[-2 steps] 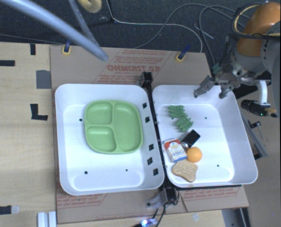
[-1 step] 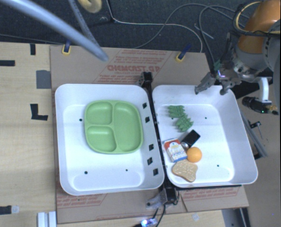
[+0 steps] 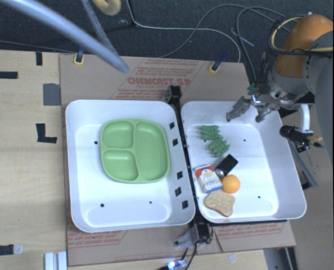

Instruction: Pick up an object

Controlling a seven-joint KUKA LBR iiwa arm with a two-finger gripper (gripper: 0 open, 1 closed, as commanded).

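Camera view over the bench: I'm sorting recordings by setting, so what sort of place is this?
Probably a robotics lab test bench, not a kitchen. Two shallow white plastic bins sit on cardboard, loose black cables trail behind, and the food looks like toys: a small orange ball and a green sectioned plastic plate.

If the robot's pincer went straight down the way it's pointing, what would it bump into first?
Probably the bare white floor of the right bin, near its upper corner. The pincer hangs spread open there, away from the green leafy pieces. Its height is hard to judge from one view.
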